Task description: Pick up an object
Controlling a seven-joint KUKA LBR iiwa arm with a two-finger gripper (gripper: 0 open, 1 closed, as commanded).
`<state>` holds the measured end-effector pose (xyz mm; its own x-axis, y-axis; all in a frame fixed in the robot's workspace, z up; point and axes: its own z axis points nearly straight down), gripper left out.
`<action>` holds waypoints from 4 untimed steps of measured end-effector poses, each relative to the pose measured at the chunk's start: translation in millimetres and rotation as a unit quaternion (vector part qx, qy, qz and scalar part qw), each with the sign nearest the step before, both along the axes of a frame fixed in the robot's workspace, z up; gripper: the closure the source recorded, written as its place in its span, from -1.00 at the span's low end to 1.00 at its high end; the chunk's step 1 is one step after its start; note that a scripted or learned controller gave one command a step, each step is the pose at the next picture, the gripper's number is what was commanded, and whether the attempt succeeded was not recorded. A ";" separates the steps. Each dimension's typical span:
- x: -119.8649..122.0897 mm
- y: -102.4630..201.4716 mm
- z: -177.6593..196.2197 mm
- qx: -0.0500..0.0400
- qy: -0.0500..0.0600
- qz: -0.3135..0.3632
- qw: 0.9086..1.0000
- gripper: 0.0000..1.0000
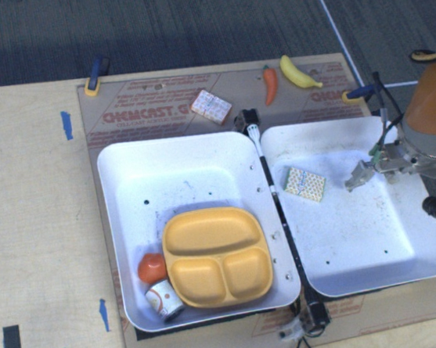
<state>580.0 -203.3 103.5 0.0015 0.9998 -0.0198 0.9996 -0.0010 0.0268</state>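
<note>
A small flat square sponge (305, 184), pale with a fine dotted pattern, lies tilted on the smooth white floor of the right bin (418, 263) near its left wall, while the metal gripper (358, 177), well apart to its right, hangs with fingers spread, holding nothing.

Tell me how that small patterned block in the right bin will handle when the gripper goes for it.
The patterned block looks like a small sponge, so probably light and squashy rather than brittle. It lies flat on the right bin, so it is unlikely to roll, but a push may slide it across the smooth white floor. The gripper is beside it, apart.
</note>
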 end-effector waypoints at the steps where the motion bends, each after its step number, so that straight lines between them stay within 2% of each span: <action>1: -100.2 55.4 -18.1 0.011 0.014 0.000 1.000 -1.00; 2: -99.1 112.5 -17.6 0.011 0.012 0.001 1.000 -1.00; 3: 2.9 112.4 -17.6 0.010 0.011 0.001 1.000 -1.00; 4: 57.5 83.2 -18.3 0.010 0.013 0.001 1.000 -1.00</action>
